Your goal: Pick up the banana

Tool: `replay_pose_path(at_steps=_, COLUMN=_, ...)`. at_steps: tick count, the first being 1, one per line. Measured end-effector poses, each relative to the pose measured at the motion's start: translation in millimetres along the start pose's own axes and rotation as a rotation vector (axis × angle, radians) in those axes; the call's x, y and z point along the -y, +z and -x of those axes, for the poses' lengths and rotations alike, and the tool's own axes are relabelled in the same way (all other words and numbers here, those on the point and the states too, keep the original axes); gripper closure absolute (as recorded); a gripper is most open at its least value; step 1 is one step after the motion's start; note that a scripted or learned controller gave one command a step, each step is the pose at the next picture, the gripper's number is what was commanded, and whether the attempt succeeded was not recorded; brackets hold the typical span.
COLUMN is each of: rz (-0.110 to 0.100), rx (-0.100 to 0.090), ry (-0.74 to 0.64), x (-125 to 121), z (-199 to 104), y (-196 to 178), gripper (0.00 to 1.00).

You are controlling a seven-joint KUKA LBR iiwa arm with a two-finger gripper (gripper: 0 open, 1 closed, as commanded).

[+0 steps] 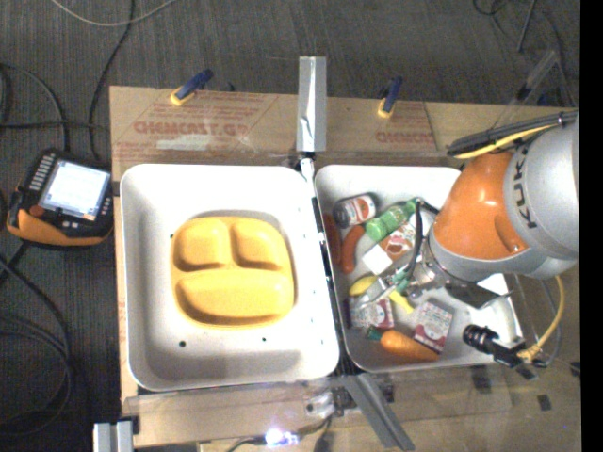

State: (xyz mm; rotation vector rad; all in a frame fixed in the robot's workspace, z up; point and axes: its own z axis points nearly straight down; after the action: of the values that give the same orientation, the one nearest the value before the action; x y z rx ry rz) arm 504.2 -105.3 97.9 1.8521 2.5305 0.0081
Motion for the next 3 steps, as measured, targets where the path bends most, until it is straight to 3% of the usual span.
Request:
replay_pose_path(at_steps=1, rz=-0.012, rx=-0.005, ry=-0.211, x=-27, z=-14, y=-108, gripper=0.0)
replay_pose_path(at_steps=2, rz=-0.013, rx=-0.009, ry=-0.416, x=20, z=4, y=-4, gripper=0.0)
replay_pose_path(at_steps=3, rz=-0.017, rx=-0.013, ry=-0.617, x=-73, z=43, y=-27, gripper=0.0)
